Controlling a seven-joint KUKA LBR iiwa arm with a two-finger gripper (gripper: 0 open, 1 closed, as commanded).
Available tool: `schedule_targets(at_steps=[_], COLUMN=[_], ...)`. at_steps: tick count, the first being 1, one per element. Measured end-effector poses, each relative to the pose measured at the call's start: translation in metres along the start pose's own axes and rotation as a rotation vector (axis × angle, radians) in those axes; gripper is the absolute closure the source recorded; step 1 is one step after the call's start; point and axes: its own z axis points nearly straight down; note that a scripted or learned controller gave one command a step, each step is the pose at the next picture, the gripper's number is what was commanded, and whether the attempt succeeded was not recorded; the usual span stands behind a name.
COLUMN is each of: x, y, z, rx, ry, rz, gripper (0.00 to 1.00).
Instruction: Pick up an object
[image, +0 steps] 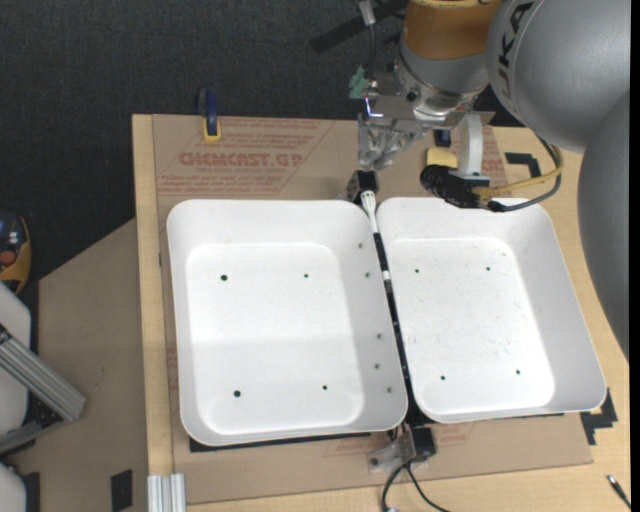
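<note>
Seen from above at a slant: two shallow white bins side by side on the counter (250, 150), a brown board with red lettering (240, 158) near its far edge. Left bin (270, 330) and right bin (480, 320), as the view has them, touching along their inner rims, with a thin black strip (385, 290) running down the seam. Small dark dots on both white floors.

Grey arm (580, 70) reaching in from the view's right, orange band (450, 25) above the wrist. Gripper (380, 150) hanging over the counter's far edge, just beyond the far end of the seam, nearer the right bin's far-left corner. Fingers too small and cluttered to judge; cannot tell whether spread, pressed together or pinching any object.

Black-and-yellow cabling (455, 182) just beside the gripper, by the right bin's far rim. Blue-and-yellow clamp (209, 112) on the counter's far-left corner.
</note>
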Motion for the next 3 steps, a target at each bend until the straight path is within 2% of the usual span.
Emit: schedule_targets(at_steps=[1,2,3], x=[-0.012,-0.172,-0.147], y=[-0.025,-0.035,-0.007], z=[-0.01,-0.058,0.029], rx=[0.012,0.001,0.019], ry=[0.001,-0.009,0.002], rz=[-0.001,0.013,-0.005], gripper=[1.0,1.0,1.0])
